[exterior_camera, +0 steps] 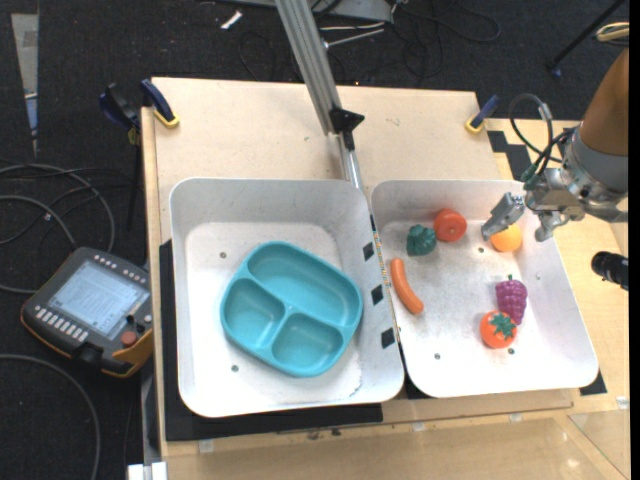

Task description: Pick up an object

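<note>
The right bin holds several toy foods: a red tomato, a green broccoli piece, an orange sausage, purple grapes, a red-orange fruit with a green top and a small yellow-orange fruit. My gripper hangs over the bin's far right part, fingers spread apart and open. The yellow-orange fruit lies just under the left finger, partly covered by it. Nothing sits between the fingers.
A teal divided plate lies in the left bin. A grey metal bar slants down to the wall between the bins. Yellow-blue clamps grip the bench's far corners. A handheld control pendant lies on the floor at left.
</note>
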